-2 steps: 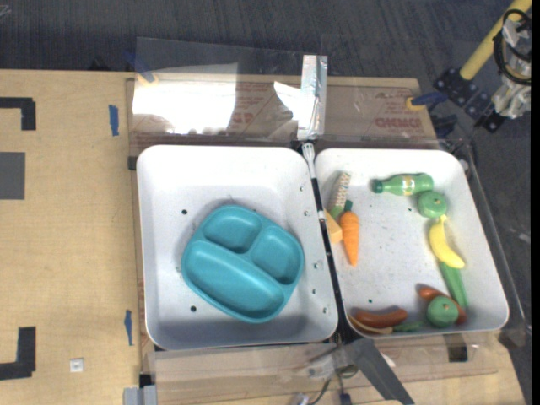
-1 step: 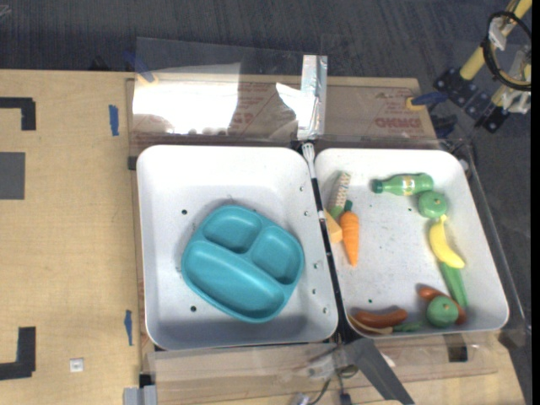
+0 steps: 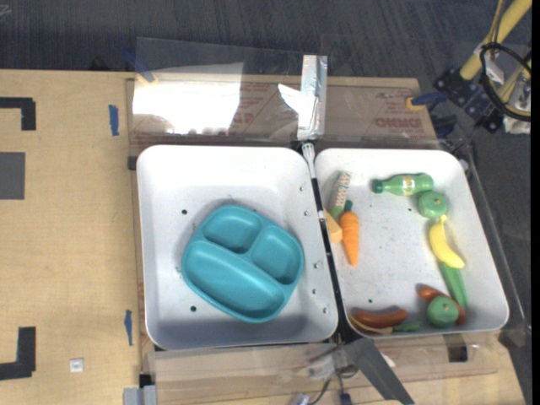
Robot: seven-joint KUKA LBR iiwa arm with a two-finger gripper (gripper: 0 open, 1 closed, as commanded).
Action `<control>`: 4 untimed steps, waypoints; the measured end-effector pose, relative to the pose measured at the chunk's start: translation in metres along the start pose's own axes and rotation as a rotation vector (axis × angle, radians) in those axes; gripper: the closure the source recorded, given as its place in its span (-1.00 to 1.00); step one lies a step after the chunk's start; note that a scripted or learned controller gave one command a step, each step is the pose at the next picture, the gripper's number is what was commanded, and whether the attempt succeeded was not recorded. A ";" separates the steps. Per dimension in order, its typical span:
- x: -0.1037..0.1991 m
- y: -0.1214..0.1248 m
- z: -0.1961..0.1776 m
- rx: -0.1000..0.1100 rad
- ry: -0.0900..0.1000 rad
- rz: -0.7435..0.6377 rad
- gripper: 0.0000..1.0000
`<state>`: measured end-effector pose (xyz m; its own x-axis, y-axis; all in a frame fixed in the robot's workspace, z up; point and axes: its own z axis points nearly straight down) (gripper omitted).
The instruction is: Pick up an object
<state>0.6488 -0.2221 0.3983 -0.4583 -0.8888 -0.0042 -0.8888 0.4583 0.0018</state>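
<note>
The right bin [image 3: 396,277] holds several toy foods. A green bottle [image 3: 404,184] lies near its far edge, with a green apple [image 3: 433,204] just below it. A yellow banana [image 3: 445,246] lies along the right side, and a green pod [image 3: 456,287] runs below it. An orange carrot [image 3: 349,235] rests beside a small brush [image 3: 338,194] at the bin's left wall. At the near edge lie a brown sausage [image 3: 379,317] and a green-and-red fruit [image 3: 442,310].
The left bin [image 3: 169,184] carries a teal divided plate [image 3: 243,261]. A clear plastic sheet [image 3: 211,99] and a foil strip [image 3: 312,95] stand behind the bins. Cables and a yellow hose [image 3: 498,49] sit at the far right.
</note>
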 end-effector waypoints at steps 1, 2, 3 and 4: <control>-0.007 -0.011 -0.004 0.003 -0.001 -0.226 1.00; -0.009 -0.016 -0.003 0.003 -0.001 -0.433 1.00; -0.009 -0.017 -0.023 0.003 -0.001 -0.772 1.00; -0.015 -0.013 0.081 -0.011 -0.006 -0.828 1.00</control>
<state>0.6666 -0.2146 0.3178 0.3446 -0.9387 -0.0133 -0.9387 -0.3447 0.0053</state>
